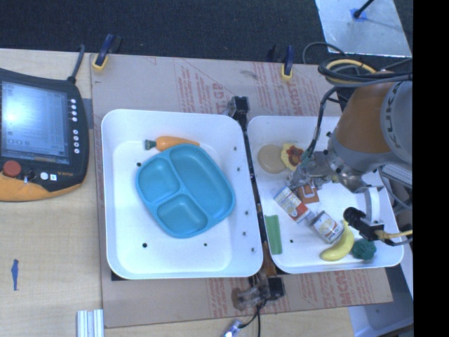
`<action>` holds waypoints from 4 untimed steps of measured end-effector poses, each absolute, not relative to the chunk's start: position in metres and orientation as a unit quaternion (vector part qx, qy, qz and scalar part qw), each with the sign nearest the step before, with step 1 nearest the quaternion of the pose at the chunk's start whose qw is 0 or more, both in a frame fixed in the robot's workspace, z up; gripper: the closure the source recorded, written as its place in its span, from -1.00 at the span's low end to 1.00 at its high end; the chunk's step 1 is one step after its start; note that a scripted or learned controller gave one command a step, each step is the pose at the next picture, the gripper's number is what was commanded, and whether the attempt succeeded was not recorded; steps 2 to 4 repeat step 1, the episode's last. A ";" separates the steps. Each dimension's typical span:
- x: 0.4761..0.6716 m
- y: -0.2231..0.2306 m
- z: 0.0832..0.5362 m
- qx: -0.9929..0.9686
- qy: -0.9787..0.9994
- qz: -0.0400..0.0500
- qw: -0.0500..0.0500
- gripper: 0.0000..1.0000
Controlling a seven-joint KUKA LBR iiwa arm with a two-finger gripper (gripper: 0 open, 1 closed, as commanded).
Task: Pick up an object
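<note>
Near edge of right bin [393, 262]: banana [338, 247], green block [272, 233], can [325, 225]. Farther in, claw [303, 176] low over small carton [288, 201], maybe touching; opening can't be told. Left bin [119, 209]: blue plate [184, 189], carrot [174, 143] behind.

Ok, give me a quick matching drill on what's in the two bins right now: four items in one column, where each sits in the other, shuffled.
Things:
1. blue divided plate
2. carrot
3. banana
4. green block

Places:
A. left bin, tucked against the plate's far edge
B. right bin, near corner, beside a dark green toy
C. middle of the left bin
D. right bin, along the wall next to the left bin

Pairs: 1-C, 2-A, 3-B, 4-D
</note>
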State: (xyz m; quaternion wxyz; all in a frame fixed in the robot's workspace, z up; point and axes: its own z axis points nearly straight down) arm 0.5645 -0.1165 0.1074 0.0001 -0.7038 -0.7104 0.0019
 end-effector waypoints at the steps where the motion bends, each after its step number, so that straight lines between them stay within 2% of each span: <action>1: 0.580 -0.054 0.193 -0.705 -0.709 0.000 0.001 1.00; 4: 0.580 -0.054 0.193 -0.705 -0.709 0.000 0.001 1.00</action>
